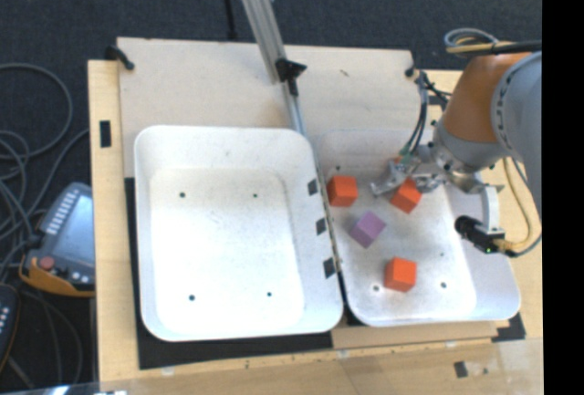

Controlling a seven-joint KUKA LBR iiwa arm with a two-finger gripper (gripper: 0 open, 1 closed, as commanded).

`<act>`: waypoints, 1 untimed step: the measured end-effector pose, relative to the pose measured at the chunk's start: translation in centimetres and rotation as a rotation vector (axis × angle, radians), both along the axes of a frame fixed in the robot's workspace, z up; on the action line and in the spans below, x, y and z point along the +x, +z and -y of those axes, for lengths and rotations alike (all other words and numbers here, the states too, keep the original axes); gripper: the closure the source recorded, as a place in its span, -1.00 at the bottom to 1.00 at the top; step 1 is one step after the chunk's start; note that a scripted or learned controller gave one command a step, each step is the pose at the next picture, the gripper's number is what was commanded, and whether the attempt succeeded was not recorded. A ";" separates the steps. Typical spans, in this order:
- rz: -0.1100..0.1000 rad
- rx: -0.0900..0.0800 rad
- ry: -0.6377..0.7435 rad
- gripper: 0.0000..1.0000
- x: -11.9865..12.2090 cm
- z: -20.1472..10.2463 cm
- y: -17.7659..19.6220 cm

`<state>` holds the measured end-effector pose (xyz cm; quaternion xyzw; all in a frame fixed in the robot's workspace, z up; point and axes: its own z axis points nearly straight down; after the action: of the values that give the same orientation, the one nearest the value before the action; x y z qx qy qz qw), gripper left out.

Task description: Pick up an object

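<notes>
Just beside the gripper (399, 181), an orange cube (407, 197), seemingly touching.

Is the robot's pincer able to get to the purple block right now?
Probably yes. The purple block lies by itself in the right bin, apart from the three orange blocks, with nothing on top of it. The pincer hangs close by, above one orange block.

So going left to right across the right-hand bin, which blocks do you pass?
Orange block by the bin's left wall → purple block → then two orange blocks at much the same point across: one near the bin's front, one by the gripper.
</notes>
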<state>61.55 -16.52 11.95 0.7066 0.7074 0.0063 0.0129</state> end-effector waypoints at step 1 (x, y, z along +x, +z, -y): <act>0.000 0.000 0.001 -1.00 0.0 -0.1 0.1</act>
<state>61.55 -16.47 12.04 0.7063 0.7078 0.0065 0.0130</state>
